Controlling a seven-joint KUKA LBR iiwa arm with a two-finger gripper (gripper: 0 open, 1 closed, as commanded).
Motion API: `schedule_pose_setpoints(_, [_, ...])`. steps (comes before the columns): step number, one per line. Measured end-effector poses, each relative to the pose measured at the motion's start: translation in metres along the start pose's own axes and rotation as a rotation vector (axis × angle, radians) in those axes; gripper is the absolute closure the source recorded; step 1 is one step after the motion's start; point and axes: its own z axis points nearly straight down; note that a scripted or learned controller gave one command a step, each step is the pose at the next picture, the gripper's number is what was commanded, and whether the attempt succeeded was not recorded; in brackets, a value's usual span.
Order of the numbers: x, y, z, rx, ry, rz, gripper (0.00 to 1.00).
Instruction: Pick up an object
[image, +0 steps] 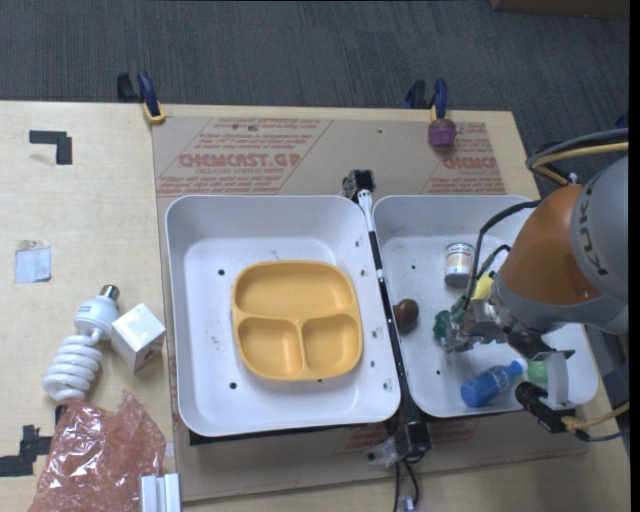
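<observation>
1. Right bin (430, 225): blue bottle (491, 384) lies on its side near the bin's 5 o'clock corner, long axis running 8-to-2 o'clock. Can't tell which end is the cap.
2. Small jar (459, 261) stands upright toward 12 o'clock of that bin, gold-coloured band round it.
3. Brown round object (405, 314) sits at the bin's 9 o'clock wall, no clear axis.
4. Green item (442, 325) just beside the gripper (462, 335), at its 10 o'clock; touching or not, can't tell.
5. Arm (560, 265) enters from 3 o'clock, orange band over the bin's right half, wrist angled down toward 8 o'clock.
6. Gripper opening: can't tell, tips lost in clutter.
7. Left bin (185, 300) holds a yellow divided tray (297, 320), roughly centred.
</observation>
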Motion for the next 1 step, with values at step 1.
schedule_pose_setpoints(1, [0.0703, -0.0109, -0.0904, 0.001, 0.000, -0.003, 1.00])
